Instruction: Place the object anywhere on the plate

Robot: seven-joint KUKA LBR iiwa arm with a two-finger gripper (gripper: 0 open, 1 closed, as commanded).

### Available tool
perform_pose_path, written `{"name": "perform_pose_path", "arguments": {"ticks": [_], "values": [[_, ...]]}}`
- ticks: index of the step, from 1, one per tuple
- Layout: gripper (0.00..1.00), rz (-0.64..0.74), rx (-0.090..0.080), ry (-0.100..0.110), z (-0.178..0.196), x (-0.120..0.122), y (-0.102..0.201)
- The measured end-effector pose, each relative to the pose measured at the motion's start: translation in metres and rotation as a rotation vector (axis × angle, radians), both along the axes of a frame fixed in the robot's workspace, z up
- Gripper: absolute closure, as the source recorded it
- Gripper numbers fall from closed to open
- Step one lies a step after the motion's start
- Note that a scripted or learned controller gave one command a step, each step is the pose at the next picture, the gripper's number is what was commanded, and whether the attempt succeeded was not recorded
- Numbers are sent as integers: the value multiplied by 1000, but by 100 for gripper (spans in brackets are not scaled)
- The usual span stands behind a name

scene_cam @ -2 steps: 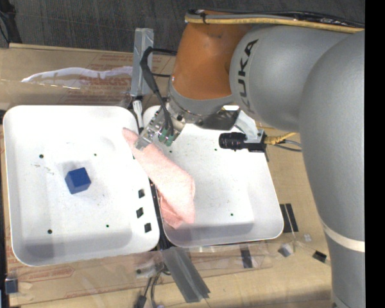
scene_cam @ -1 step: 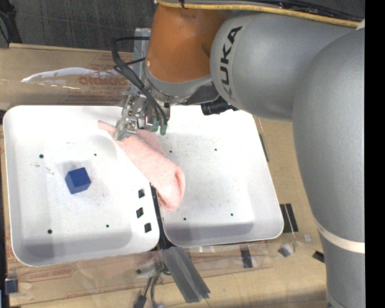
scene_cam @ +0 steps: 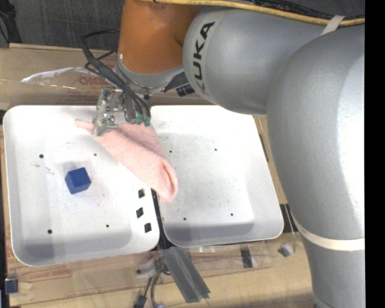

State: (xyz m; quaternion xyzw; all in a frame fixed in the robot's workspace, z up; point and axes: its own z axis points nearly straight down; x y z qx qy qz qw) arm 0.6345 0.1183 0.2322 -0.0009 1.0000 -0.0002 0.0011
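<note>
A pink cloth [scene_cam: 143,154], soft and folded like a sock or small towel, hangs slantwise from the gripper [scene_cam: 115,117], its upper end pinched between the fingers and its rounded lower end drooping down to the right, over the seam where the two white bins meet. The fingers are closed on that upper end of the cloth, near the far rim of the left bin [scene_cam: 25,236]. The cloth's lower tip lies across the raised edge between the bins, reaching over the near-left part of the right bin [scene_cam: 263,223]; whether it touches the rim there cannot be told. In the left bin, well apart from the cloth and nearer the camera, sits a small blue cube [scene_cam: 77,179] on the white floor. The arm [scene_cam: 256,56], grey with an orange band [scene_cam: 147,31] above the wrist, comes in from the right and fills the upper right of the view, with black cables looping beside the wrist. Both bins rest on a wooden desk [scene_cam: 45,69].
</note>
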Motion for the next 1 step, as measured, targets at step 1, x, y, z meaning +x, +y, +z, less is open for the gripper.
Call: {"name": "perform_pose_path", "arguments": {"ticks": [1], "values": [[0,0,0,0,0,0,0]]}}
